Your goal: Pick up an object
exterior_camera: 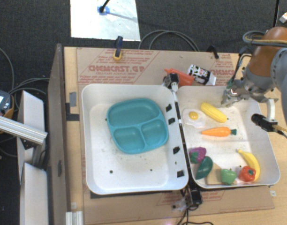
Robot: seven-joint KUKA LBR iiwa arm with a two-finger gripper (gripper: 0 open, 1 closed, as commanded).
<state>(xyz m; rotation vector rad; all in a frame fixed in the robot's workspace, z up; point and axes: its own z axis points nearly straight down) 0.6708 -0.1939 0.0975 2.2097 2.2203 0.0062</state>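
Camera view, looking down on the counter (pixel 134 62). Two white bins side by side. Left bin (pixel 99 172) carries a teal tray (pixel 136 125) with three compartments, sitting near its centre.

Right bin (pixel 265 149) holds the toy food. Corn (pixel 213 112) at about 12 o'clock in the bin, lying slantwise. Egg (pixel 193 116) just beside it toward 9 o'clock, near the divider. Carrot (pixel 218 132) below the corn, lying roughly level, green tip toward 3 o'clock. Banana (pixel 250 162) at 4 o'clock. Tomato (pixel 246 174) touching the banana's lower end. Green pepper (pixel 228 176) just beside the tomato. A dark green piece (pixel 204 167) and a purple piece (pixel 197 153) crowd the 7 o'clock corner, touching.

Arm enters from 3 o'clock. Hand (pixel 230 97) hangs over the bin's 1 o'clock corner, near the corn's upper end but apart from it. Cannot tell whether it is wide or narrow; too small and blurred. Nothing seen held.

Judgement: step in hand is the approach. Corn is the nearest target and lies clear of its neighbours on most sides. Best to centre over its middle, turn the wrist so the grip crosses its short width, then descend straight. Avoid the egg; flat, likely to slip.
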